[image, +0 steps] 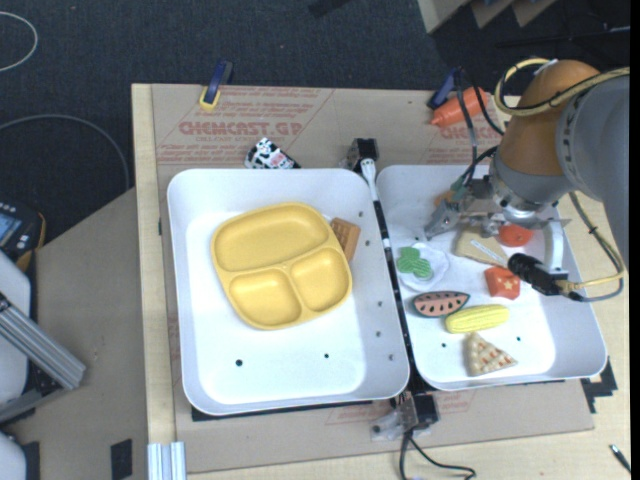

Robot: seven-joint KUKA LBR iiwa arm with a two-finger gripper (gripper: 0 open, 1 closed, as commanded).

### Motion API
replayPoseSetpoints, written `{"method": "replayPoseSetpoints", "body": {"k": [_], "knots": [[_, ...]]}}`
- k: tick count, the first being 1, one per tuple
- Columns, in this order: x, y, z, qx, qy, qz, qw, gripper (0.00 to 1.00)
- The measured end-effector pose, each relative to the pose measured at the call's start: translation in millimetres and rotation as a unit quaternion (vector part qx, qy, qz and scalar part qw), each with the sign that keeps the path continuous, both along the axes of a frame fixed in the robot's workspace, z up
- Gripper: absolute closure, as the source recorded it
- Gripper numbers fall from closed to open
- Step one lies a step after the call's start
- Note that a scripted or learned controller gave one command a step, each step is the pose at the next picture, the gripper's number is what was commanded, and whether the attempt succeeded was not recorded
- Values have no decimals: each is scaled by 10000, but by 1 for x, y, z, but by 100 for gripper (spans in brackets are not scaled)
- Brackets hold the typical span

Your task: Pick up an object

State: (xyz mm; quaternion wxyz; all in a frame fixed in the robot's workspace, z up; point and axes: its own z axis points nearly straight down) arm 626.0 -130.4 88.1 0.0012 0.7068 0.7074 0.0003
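Toy food [478, 319] lies in the right bin [575, 353], mostly below and left of our gripper [478, 215]; whether it grips anything we cannot tell.

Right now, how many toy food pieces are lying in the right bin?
At least 7: green piece, watermelon slice, corn, pizza slice, strawberry, cheese wedge, red piece. The arm may hide more.

I'm counting two shallow white plastic bins [200, 368], one yellow three-compartment plastic tray [280, 265], one watermelon slice toy [441, 303], one yellow corn cob toy [477, 318], one triangular pizza slice toy [487, 354] and one green leafy toy [413, 262].
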Motion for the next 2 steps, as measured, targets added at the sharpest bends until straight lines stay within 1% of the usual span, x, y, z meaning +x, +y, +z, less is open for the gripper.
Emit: {"method": "replayPoseSetpoints", "body": {"k": [1,2], "knots": [[2,-2,13,-32,-55,-3,10000,100],[3,-5,57,-2,-21,-6,10000,100]]}}
